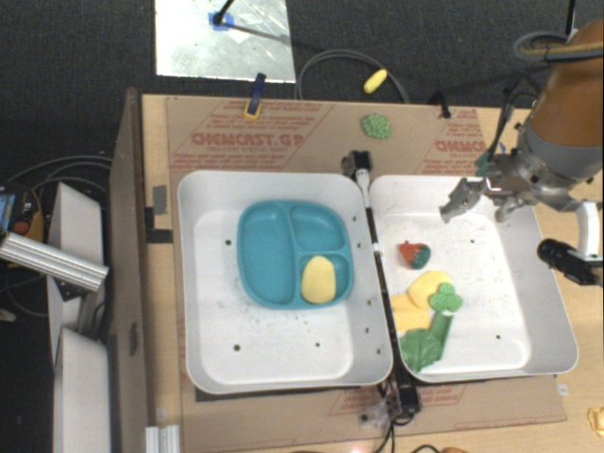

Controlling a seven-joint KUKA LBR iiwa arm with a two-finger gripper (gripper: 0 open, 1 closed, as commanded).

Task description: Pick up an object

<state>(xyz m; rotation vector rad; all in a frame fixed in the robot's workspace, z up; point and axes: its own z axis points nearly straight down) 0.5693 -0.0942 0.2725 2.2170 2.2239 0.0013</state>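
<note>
My gripper hovers over the far side of the right bin, open, with nothing between its fingers. Below and to its left lie a small red strawberry, a yellow toy piece, a small green toy resting on it, and a green leafy piece near the bin's front edge. In the left bin sits a blue divided plate with a yellow oval object in its lower right compartment.
Behind the bins, a green knobbly item and a yellow item lie on or near the cardboard sheet. A black divider separates the bins. A black part juts in at the right.
</note>
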